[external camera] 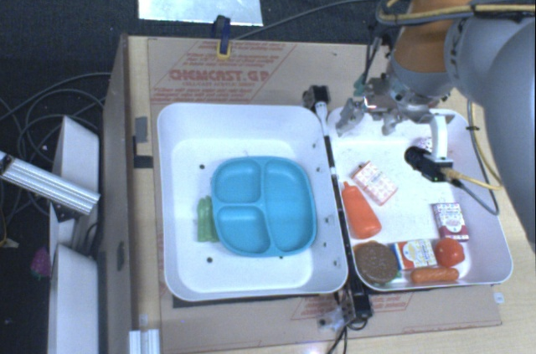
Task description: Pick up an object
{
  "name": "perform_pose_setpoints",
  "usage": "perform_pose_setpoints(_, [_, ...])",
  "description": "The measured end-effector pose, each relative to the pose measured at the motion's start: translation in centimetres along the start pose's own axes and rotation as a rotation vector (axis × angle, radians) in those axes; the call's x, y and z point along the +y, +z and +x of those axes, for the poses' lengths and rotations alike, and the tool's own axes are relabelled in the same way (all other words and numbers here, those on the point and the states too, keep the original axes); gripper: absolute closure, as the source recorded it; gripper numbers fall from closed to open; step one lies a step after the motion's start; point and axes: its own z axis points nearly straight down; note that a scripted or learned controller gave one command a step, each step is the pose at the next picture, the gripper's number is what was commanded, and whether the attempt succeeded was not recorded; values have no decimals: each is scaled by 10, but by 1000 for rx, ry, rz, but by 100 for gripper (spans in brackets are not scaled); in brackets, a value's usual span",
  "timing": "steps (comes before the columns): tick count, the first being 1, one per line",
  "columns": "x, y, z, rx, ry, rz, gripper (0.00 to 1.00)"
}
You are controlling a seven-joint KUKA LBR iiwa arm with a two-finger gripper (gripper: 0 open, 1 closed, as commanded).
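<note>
My gripper (368, 119) hangs over the far left part of the right bin (494, 248), open, its two fingers spread with nothing between them. In the bin below and nearer the camera lie a pink-and-white packet (374, 182), an orange bottle (360, 210), a red carton (450, 220), a brown disc (377, 260), a small orange-and-white box (414, 252), a red tomato (450, 251) and an orange sausage (434, 275). The packet is the closest of them to the gripper, a short way in front of it.
The left bin (180, 177) holds a blue divided plate (264, 206) with a green piece (205, 218) along its left side. A ridge (333, 177) divides the two bins. The arm's orange and grey body (444, 17) looms over the right bin's far edge.
</note>
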Motion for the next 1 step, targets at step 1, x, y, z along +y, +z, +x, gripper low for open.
perform_pose_setpoints(1, [1,-11,0,0,-3,-3,100])
